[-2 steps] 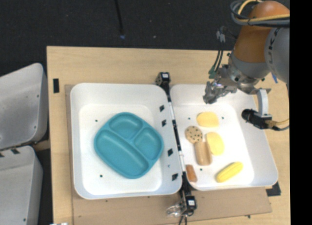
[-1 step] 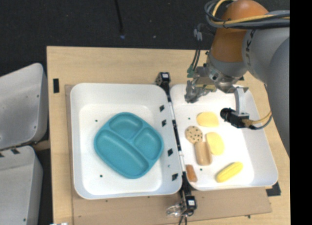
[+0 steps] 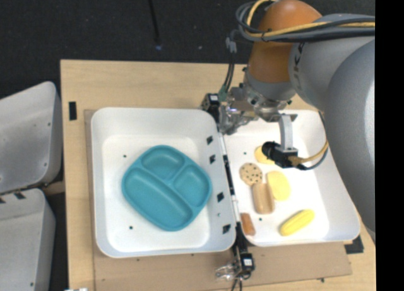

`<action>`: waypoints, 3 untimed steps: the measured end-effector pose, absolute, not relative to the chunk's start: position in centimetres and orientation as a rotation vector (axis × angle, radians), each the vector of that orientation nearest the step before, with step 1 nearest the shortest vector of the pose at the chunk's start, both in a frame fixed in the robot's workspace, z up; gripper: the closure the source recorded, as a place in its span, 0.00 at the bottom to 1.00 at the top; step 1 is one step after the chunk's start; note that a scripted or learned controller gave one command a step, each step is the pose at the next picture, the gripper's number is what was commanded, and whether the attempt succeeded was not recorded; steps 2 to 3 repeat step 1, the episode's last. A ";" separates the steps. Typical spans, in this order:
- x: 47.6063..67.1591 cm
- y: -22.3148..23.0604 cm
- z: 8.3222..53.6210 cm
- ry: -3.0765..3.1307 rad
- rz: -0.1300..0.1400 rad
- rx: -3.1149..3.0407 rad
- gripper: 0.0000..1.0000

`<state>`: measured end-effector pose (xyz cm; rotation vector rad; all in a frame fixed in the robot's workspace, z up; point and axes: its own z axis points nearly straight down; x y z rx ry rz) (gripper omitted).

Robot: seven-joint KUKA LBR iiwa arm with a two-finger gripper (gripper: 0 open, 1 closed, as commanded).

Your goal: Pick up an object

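Sitting in the shallow white bin [image 3: 315, 236] on the view's right are all the small things up for grabs. A round tan disc with dark spots [image 3: 250, 172], kinda cookie-looking, is lying near that bin's left wall. A tan wooden-looking cylinder [image 3: 262, 199] is lying just in front of it, so close I can't tell if they're touching. A pale yellow oval lump [image 3: 278, 185] is resting against the cylinder's right side. A brighter yellow elongated piece [image 3: 297, 221] is lying tilted nearer the front edge, apart from that cluster. A small reddish-brown stub [image 3: 247, 224] is sitting right by the left wall at the front. A flat yellow round piece [image 3: 261, 153] is peeking out further back, partly covered by robot hardware.

The grey arm with the orange band [image 3: 281, 24] is reaching in from the right and hanging over the back left corner of this bin, right by the divide between the two bins. Honestly can't tell how the jaws are set; the wrist is blocking them, and I'm not seeing anything held.

Over in the other white bin [image 3: 101, 157], a teal divided plastic plate [image 3: 166, 186] is lying flat in the middle. Both bins are sitting on a light wood counter [image 3: 76, 81].
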<state>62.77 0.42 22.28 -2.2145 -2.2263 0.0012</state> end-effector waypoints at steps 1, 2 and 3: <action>63.1 4.9 22.5 -2.229 -0.004 -2.214 1.00; 63.1 4.9 22.5 -2.229 -0.004 -2.214 1.00; 63.1 4.9 22.5 -2.229 -0.004 -2.214 1.00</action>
